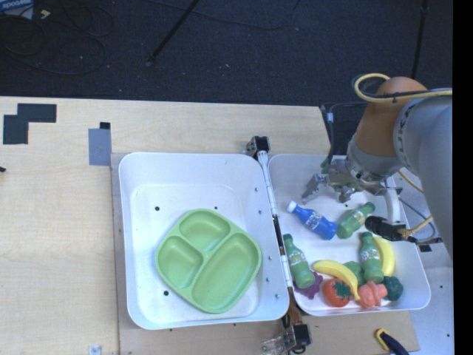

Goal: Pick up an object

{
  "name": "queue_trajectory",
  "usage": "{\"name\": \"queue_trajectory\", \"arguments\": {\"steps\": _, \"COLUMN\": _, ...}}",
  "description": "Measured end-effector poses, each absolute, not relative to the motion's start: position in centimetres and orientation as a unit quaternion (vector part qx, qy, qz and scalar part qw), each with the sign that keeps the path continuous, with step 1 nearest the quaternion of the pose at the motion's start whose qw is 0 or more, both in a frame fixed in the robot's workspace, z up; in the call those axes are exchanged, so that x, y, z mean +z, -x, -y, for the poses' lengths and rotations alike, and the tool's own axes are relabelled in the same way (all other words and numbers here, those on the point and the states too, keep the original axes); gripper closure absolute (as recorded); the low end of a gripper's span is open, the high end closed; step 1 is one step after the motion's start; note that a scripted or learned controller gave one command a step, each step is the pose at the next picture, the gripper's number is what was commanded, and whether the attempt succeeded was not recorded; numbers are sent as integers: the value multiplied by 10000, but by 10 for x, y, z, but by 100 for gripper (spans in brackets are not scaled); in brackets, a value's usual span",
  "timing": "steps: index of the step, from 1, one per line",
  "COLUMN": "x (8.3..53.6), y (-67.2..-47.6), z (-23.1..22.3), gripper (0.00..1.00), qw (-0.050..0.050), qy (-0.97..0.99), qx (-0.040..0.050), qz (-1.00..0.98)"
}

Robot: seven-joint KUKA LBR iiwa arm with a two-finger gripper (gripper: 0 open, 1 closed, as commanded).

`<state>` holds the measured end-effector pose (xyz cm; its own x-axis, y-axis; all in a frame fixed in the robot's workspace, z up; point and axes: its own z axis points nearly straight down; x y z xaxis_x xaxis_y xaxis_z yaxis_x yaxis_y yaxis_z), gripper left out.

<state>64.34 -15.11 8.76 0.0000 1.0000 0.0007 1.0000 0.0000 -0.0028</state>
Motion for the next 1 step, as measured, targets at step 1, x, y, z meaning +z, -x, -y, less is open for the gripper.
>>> {"name": "queue_trajectory", "arguments": {"steps": 1, "x": 88, "y": -643, "z": 151, "gripper": 0, "qw": 14, "qy": 7072, "qx": 7, "qz": 7070}}
